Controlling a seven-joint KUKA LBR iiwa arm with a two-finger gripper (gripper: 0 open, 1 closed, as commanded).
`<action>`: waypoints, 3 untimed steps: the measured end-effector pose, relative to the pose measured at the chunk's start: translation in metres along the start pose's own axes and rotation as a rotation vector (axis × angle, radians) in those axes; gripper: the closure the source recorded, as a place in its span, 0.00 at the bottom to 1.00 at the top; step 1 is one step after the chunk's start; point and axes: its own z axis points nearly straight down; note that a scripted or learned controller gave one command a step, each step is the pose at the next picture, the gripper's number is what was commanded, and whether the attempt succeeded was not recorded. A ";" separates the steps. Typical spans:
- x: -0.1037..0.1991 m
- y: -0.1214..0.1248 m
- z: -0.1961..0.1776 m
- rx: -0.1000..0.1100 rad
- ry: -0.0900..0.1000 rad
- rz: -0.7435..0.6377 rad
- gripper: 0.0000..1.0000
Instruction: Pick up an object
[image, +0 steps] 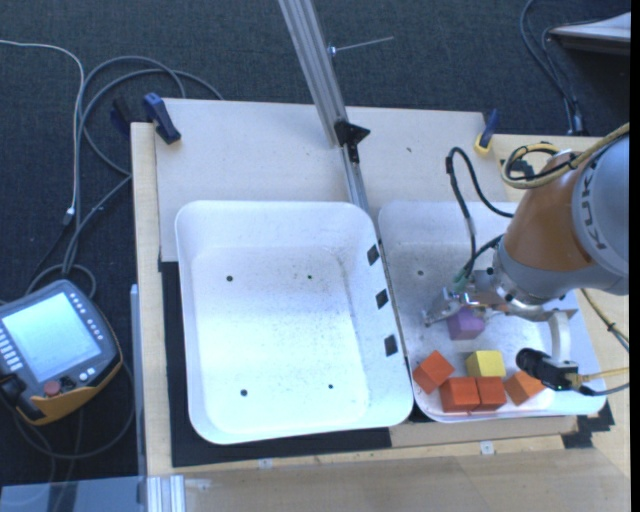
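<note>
One purple block sits right under my claw | claw grip: cannot tell | go straight down, squeeze slowly, lift gently.

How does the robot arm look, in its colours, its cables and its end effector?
The arm is grey with a broad orange band above the wrist. Black cables run along it, with yellowish wires near the top. The end effector is small, of silver metal.

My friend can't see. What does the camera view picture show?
A grey and orange robot arm reaches into the right bin, its gripper right by a purple block. Orange blocks and a yellow block lie nearby.
</note>
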 end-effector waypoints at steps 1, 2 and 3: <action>-0.002 0.001 -0.011 -0.005 -0.002 0.002 1.00; 0.085 0.000 -0.104 -0.012 -0.001 -0.006 1.00; 0.150 -0.044 -0.099 0.002 0.001 -0.004 1.00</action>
